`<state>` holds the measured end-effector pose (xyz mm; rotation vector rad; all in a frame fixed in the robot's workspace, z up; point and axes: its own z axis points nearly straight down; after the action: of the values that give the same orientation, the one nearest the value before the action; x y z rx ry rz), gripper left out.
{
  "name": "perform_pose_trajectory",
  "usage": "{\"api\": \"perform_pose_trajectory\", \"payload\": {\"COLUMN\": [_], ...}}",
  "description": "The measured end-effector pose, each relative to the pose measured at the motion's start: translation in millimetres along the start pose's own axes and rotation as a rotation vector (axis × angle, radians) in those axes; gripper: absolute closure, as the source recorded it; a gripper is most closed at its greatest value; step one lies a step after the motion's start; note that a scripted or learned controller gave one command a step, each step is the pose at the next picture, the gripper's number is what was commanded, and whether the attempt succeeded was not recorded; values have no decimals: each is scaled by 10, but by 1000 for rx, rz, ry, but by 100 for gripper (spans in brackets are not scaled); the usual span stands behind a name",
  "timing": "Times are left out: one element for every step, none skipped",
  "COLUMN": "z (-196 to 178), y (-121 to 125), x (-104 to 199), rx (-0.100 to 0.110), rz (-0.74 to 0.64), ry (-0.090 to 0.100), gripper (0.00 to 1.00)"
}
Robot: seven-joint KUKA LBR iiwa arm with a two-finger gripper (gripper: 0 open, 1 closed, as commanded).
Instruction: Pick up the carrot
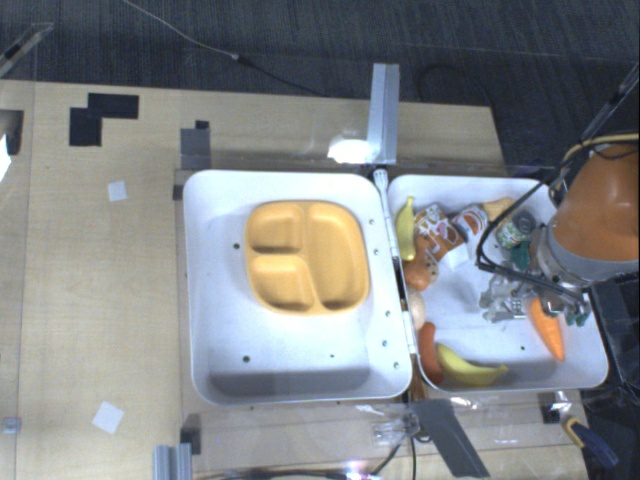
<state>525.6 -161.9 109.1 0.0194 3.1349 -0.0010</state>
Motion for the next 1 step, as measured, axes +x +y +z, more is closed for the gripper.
{"api": "perform_pose_trajectory", "payload": {"z": [-121], "y": [13], "x": [-39], "rx": [2], "rz": [-6], "ry": [-11], "gripper": [100]}}
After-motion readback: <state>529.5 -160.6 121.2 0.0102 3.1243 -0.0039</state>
